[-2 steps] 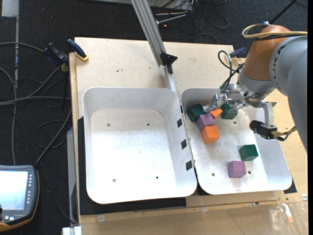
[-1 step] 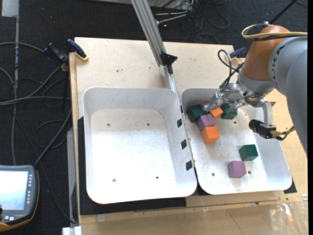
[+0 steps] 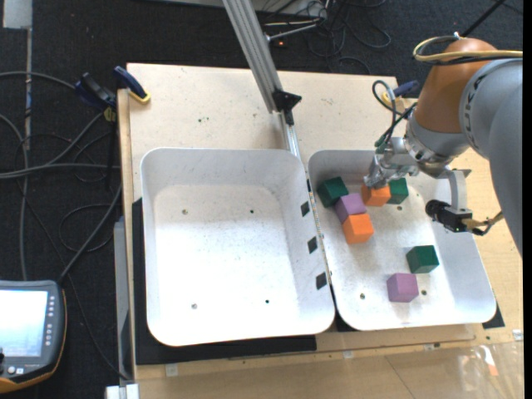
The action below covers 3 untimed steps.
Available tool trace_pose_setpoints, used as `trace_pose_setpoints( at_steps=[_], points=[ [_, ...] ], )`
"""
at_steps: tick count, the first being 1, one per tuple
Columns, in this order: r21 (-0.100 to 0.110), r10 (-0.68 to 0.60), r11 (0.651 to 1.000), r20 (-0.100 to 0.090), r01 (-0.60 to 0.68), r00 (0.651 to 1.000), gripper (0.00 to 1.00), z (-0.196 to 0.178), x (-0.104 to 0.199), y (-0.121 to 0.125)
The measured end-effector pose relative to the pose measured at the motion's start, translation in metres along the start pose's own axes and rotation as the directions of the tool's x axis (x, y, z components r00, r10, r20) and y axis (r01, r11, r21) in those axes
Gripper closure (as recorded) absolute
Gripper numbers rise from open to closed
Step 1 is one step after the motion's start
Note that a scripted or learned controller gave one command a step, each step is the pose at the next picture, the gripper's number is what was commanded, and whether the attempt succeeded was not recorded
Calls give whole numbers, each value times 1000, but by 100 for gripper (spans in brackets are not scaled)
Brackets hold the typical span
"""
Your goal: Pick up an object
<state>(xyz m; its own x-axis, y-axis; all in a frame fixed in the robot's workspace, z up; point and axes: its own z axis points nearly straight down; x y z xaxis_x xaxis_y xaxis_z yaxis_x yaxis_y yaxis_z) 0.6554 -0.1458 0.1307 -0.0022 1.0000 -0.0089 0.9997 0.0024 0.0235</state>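
Note:
The right bin (image 3: pixel 465 293) holds several small blocks. My gripper (image 3: pixel 378 179) is low in the bin's far part, directly over an orange block (image 3: pixel 377 195) that shows just below its tip. A green block (image 3: pixel 399 191) touches that orange block on its right. To the left lie another green block (image 3: pixel 332 191), a purple block (image 3: pixel 350 206) and a second orange block (image 3: pixel 358 228). Nearer the front are a green block (image 3: pixel 422 258) and a purple block (image 3: pixel 402 287).
The left bin (image 3: pixel 166 223) stands beside the right one, and their walls meet at the middle. A slanted metal strut (image 3: pixel 253 44) runs down to the bins' far junction. Cables and a black clip (image 3: pixel 449 214) hang off the wrist at the right bin's far right.

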Motion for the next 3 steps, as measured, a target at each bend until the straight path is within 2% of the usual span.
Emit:
trace_pose_setpoints(
  at_steps=[1,3],
  points=[
    [15,-2,1000,-7,2,1000,100,-58,2,13],
    [15,0,1000,-6,0,1000,100,-156,-7,17]
  ],
)
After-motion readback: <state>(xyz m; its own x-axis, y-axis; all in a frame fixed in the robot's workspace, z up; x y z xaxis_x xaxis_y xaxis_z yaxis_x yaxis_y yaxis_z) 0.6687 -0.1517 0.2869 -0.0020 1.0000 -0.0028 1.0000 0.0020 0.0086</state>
